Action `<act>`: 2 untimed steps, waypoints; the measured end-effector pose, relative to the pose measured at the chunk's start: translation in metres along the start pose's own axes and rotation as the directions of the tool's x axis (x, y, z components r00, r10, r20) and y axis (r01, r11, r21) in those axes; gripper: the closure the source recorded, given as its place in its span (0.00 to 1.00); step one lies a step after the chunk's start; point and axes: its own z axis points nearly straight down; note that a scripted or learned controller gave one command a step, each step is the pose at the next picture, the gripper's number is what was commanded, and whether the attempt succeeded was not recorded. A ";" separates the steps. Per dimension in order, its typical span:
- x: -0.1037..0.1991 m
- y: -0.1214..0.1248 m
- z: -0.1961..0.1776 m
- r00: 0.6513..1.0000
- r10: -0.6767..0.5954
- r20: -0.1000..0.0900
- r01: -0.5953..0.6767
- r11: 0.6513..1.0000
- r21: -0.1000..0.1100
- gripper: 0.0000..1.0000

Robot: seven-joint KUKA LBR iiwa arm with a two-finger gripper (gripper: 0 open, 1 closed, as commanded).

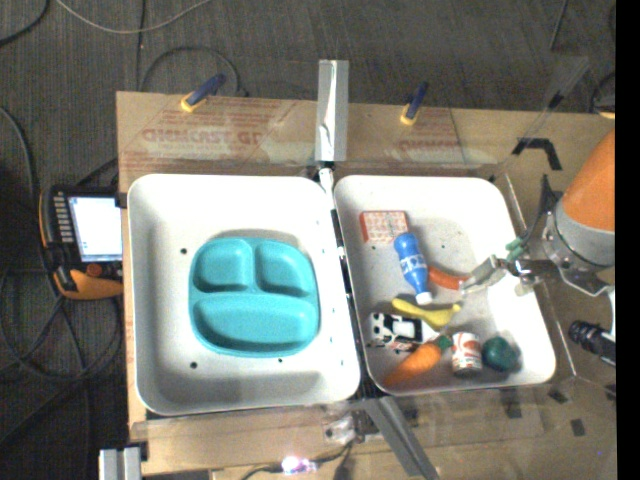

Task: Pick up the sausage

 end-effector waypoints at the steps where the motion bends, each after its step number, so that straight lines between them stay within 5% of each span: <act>1: -0.002 0.040 0.075 0.991 0.134 -0.001 -0.134 0.991 0.001 0.00; 2: -0.020 0.062 -0.022 1.000 -0.012 0.002 0.012 1.000 -0.002 0.00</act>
